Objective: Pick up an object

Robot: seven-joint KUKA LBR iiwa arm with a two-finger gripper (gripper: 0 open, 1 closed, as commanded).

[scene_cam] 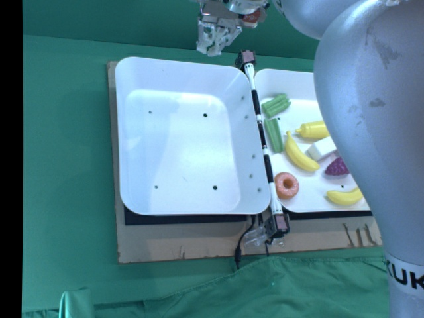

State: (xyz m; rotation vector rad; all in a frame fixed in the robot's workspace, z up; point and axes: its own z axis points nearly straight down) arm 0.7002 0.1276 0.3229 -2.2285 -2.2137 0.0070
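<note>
Camera view: gripper hangs beyond the left bin's far rim, finger state unreadable; banana and donut lie right of it, unpicked.

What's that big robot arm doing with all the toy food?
A big grey robot arm reaches in from the right. Its gripper is up near the far edge of the left bin, above the green bench, with nothing seen between its fingers. The toy food lies in the right bin: two bananas, a doughnut, green vegetables, a yellow bottle, a white block and something purple. Its job is to pick one thing up.
</note>
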